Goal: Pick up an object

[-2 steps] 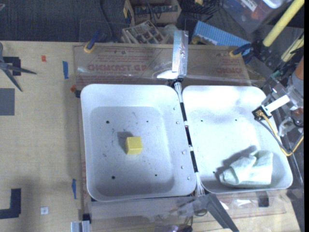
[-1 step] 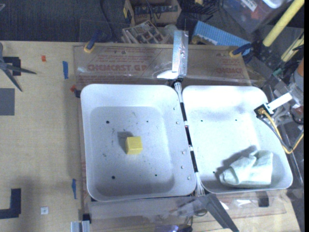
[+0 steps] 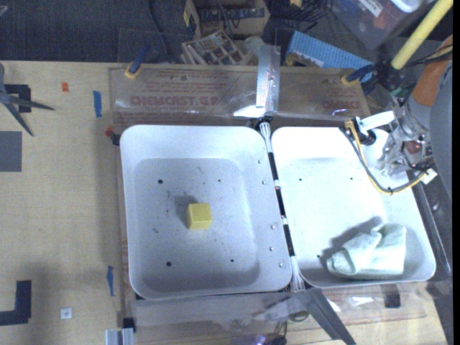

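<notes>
Two shallow white bins sit side by side on the bench. Left bin: one small yellow block lies on the floor of the bin, roughly central, slightly toward the near edge, well apart from all four walls. The floor around it carries dark specks and a few small holes.

Right bin: a crumpled white cloth lies in the near right corner, its bulk touching the near wall.

Arm: the gripper hangs over the far right edge of the right bin, near that bin's right wall, with a yellow cable looping down from it across the bin's right side. The gripper is well apart from both the cloth and the yellow block. Whether it is open or closed: cannot tell, since the detail there is too cluttered. Nothing is visibly held.
</notes>
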You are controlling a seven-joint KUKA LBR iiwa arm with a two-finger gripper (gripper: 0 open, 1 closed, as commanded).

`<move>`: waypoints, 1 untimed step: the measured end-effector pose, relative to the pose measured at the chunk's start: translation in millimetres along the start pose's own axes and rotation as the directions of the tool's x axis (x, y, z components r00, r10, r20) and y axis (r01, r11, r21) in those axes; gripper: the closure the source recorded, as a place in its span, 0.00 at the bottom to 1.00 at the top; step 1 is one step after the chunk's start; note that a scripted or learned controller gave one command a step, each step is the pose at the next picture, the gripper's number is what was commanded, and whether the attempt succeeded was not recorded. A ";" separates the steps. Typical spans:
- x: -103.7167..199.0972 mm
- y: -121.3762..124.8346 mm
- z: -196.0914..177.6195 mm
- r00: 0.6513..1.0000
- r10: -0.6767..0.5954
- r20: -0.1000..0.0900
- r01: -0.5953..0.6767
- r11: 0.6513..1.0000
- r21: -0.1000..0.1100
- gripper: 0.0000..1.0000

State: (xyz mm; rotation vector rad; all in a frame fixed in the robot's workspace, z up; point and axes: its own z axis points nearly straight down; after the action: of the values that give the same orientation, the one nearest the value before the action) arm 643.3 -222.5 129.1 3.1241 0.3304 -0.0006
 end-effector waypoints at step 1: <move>7.1 -18.1 -106.7 0.991 -0.137 0.000 0.137 0.991 0.000 1.00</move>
State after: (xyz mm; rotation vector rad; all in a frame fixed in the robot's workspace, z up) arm 646.5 -203.3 235.8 3.0938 0.5448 -0.0001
